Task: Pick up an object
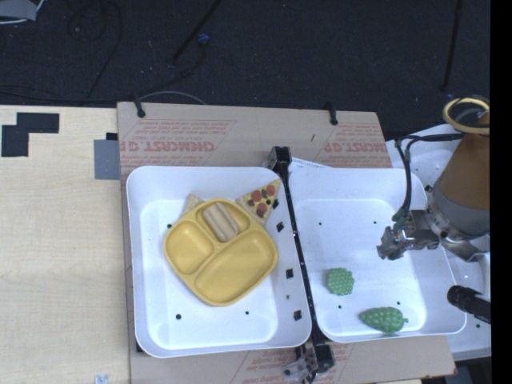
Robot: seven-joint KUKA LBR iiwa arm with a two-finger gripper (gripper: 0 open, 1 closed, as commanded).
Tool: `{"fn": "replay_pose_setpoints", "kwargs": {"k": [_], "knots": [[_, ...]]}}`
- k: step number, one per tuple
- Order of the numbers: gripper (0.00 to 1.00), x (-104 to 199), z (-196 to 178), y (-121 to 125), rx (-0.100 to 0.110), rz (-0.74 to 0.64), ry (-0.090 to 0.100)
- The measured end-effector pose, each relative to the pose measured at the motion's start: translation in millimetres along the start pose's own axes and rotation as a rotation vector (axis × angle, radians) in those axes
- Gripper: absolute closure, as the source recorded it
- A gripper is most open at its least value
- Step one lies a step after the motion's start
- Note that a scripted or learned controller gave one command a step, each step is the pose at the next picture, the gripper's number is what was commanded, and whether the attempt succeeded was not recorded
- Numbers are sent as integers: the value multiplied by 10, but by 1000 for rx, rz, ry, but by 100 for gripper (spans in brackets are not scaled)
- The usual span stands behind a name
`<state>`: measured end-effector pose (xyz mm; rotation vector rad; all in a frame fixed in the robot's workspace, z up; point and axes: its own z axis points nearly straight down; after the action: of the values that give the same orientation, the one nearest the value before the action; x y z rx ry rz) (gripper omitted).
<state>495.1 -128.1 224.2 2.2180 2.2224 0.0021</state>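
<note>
Yellow divided tray [232, 270] with tan bread [220, 221]; pizza slice [262, 200] dotted red at one o'clock; two bumpy green pieces [339, 281] [382, 318]; white bins [148, 294]; orange-banded grey arm [472, 182]

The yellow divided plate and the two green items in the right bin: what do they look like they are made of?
Yellow divided plate: likely moulded plastic, with smooth, evenly coloured compartments and a slight sheen. Round green item and long green item: probably plastic or rubber toy food, with bumpy surfaces in flat, uniform green. The view is too coarse to be sure.
</note>
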Motion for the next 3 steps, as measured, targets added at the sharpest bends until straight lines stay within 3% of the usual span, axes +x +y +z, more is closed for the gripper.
{"fn": "replay_pose_setpoints", "kwargs": {"k": [1,3], "knots": [[100,-6,-358,4,4,1,0],[100,912,-241,451,4,-2,1]]}}
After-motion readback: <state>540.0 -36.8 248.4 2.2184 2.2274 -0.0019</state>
